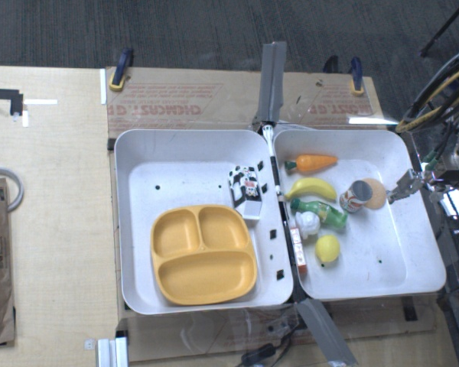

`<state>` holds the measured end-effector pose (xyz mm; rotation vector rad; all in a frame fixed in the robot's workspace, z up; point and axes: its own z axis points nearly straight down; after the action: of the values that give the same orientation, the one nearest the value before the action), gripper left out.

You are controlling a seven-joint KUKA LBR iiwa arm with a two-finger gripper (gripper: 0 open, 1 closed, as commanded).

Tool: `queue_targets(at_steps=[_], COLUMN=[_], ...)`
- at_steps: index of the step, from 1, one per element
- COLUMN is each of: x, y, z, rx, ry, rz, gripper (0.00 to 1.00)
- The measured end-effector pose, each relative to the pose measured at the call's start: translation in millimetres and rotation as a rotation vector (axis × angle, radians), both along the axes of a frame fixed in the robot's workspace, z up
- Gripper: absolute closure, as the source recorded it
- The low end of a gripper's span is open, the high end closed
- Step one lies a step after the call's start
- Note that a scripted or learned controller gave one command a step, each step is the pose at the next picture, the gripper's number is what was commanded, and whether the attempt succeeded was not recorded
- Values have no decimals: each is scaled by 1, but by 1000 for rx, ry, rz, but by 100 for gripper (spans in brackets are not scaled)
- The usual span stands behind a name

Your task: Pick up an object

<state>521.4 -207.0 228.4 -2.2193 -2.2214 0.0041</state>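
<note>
Reversed lettering, seemingly "CHEMCAST", is printed on the brown paper (214, 98) far left of the claw. A black-and-white carton (245, 187) lies well left. The can (357, 196), long axis pointing toward the claw, lies just left of the gripper (405, 183). Whether anything is gripped cannot be told.

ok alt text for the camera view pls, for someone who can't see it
Two shallow white bins sit side by side on a bench, seen from above. The left bin holds a yellow divided plate and a small black-and-white carton; the right bin holds a carrot, banana, green bottle, lemon and can. The gripper hovers at its right edge.
</note>
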Motion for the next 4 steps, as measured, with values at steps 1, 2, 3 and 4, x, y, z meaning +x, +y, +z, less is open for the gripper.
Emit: queue_targets(at_steps=[1,2,3,4], x=[51,104,45,56], y=[12,-6,43,90], z=[-66,-136,-73,-137], rx=[0,9,0,-1], ry=[-1,-5,-2,-1], rz=[86,107,18,-91], gripper=[0,0,0,0])
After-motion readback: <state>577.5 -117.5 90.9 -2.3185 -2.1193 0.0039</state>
